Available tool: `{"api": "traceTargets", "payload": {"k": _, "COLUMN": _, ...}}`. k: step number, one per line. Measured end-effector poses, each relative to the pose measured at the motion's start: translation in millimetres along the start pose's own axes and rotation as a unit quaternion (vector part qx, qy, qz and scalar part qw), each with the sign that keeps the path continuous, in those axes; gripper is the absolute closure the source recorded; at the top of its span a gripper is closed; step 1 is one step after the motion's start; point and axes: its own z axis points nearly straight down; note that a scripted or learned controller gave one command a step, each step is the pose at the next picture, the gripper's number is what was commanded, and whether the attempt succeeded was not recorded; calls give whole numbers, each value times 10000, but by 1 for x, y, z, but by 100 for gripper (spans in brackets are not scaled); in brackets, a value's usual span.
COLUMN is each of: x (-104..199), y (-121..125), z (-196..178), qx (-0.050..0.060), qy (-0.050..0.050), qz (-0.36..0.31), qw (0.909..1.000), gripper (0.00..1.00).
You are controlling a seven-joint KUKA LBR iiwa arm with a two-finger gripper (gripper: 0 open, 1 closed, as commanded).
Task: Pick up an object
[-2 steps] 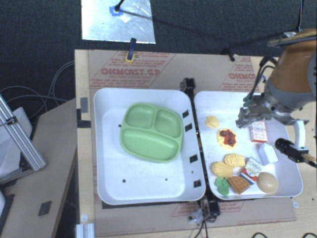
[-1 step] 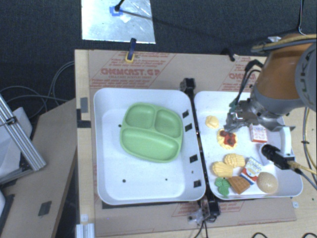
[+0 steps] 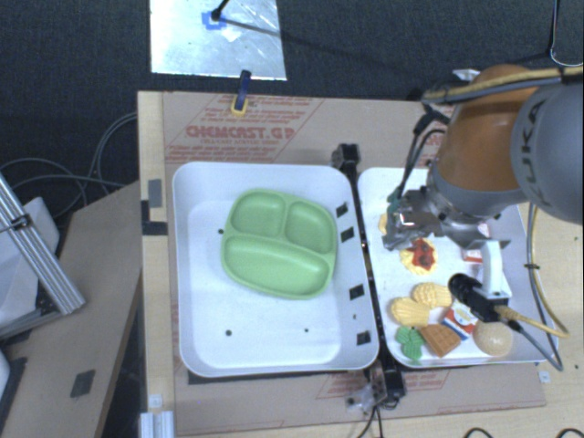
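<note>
A red-and-yellow toy [image 3: 421, 256] lay near the middle of the right bin [image 3: 376, 197], a little toward its left wall. The gripper [image 3: 399, 235] hung just above and to the left of it. Whether the two touched, and whether the gripper was open or closed, could not be told from the view. Most of the other toys crowded the bin's lower edge: a ridged yellow piece [image 3: 432, 294] touching a smooth yellow lump [image 3: 410, 312], a green piece [image 3: 409, 343] in the lower-left corner, a brown waffle [image 3: 442, 339] just beside it, a red, white and blue piece [image 3: 459, 318] above the waffle, and a beige ball [image 3: 493, 338] toward the lower-right corner. The arm [image 3: 488, 144], grey with an orange band, reached in over the bin's upper-right corner. The left bin [image 3: 201, 299] carried a green plate [image 3: 278, 243] with three compartments, lying flat near its centre. Both bins rested on a cardboard sheet [image 3: 246, 133] printed in red, with black clips [image 3: 347, 210] along the seam between them. Beyond the cardboard's upper edge, a metal sheet [image 3: 196, 39] lay on the dark floor.
</note>
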Motion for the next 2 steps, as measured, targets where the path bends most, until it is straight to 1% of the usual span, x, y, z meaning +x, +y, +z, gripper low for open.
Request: {"api": "traceTargets", "payload": {"k": 2, "x": -5, "y": -6, "z": -2, "qx": -3, "qy": -9, "qz": 42, "qw": 10000, "gripper": 100}}
